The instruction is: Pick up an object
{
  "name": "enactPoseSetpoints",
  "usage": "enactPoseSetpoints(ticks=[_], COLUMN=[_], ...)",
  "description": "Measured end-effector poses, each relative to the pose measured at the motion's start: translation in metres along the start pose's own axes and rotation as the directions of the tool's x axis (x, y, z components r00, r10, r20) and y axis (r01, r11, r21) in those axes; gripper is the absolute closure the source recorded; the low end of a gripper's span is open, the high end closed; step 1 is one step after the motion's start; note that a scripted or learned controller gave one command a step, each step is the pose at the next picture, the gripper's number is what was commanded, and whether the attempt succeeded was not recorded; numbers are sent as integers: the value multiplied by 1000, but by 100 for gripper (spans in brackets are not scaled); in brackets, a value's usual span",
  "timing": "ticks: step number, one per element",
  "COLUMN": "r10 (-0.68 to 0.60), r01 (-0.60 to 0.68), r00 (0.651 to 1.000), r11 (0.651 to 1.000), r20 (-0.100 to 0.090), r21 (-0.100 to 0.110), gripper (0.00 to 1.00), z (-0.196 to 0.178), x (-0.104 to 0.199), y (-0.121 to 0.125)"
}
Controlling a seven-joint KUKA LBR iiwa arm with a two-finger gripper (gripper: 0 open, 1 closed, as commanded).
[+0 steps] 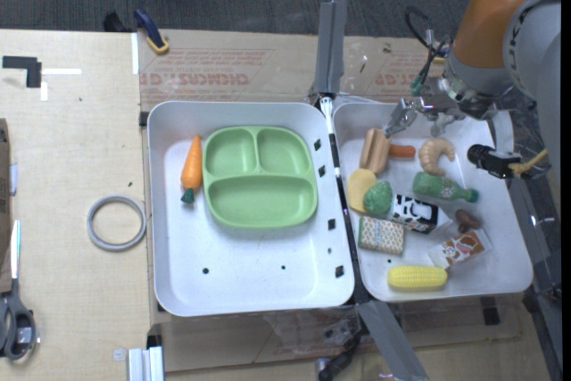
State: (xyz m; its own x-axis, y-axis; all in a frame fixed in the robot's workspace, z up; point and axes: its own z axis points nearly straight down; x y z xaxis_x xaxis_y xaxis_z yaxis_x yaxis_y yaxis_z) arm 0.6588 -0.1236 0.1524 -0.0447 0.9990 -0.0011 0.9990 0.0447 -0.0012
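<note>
Nothing has yet been lifted, as far as can be judged. The claw (412, 110) is seen at the far edge of the right bin (513, 277), hanging just above the bin's back wall; whether its fingers are spread or closed cannot be told, since they are small and tangled with cables, and nothing is seen gripped in them.

All the candidate things are found lying in the right bin. A hot dog (375, 150) is placed near the bin's far left corner, with a small orange sausage (401, 151) just beside it, close under the claw. A croissant (436, 153) is set toward the far right, and a green bottle (443, 187) lies on its side below it. A yellow wedge (360, 187) and a green strawberry-shaped piece (378, 197) are touching near the left wall, with a black-and-white carton (415, 211) beside them and a cracker (381, 234) toward the near side. A corn cob (417, 278) is laid at the near edge, and a small printed packet (460, 249) nearby.

In the left bin (165, 281) a green divided plate (260, 174) is set, with a carrot (191, 165) lying against its left side.

The whole of the task is judged to remain: one thing has to be chosen, reached, gripped and raised clear of the bin. The sausage and hot dog are nearest.
</note>
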Motion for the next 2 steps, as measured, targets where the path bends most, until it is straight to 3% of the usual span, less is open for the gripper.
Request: enactPoseSetpoints(ticks=[1,2], r10=[-211,-210], r01=[211,210], r00=[978,978], r11=[978,978], r20=[0,0], r21=[-2,-6], gripper=[0,100], z=[59,45], x=[22,22], y=[2,3])
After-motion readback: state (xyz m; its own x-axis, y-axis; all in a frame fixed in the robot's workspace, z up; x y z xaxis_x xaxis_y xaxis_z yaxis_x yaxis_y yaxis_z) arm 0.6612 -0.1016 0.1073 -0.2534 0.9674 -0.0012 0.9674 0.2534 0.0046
